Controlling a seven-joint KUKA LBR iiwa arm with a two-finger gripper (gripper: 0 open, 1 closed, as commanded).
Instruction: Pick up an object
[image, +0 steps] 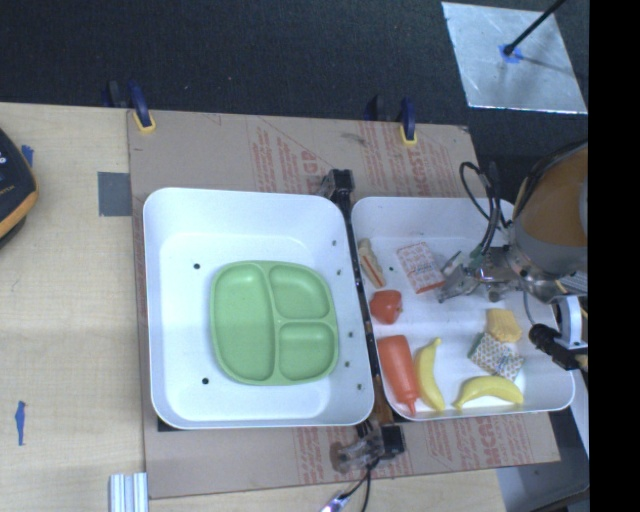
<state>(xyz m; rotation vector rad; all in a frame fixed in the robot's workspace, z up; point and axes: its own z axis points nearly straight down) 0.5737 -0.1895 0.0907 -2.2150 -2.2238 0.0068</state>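
Two metal fingers of the gripper (462, 282) hang low over the right bin (455, 212), at about its 2 o'clock; whether they are spread or closed I cannot tell from here. Just at their 9 o'clock lies a pale packet (418, 264), with a thin orange stick (428, 287) at its lower edge. Farther toward 9 o'clock sits a hot dog (370, 267), and a tomato (386, 305) below it. At the bin's 7 o'clock a carrot (398, 367) lies beside a small banana (430, 372). Toward 5 o'clock rest a yellow chunk (503, 324), a patterned wedge (495, 355) and a second banana (490, 393). The left bin (180, 215) holds a green tray (272, 322).
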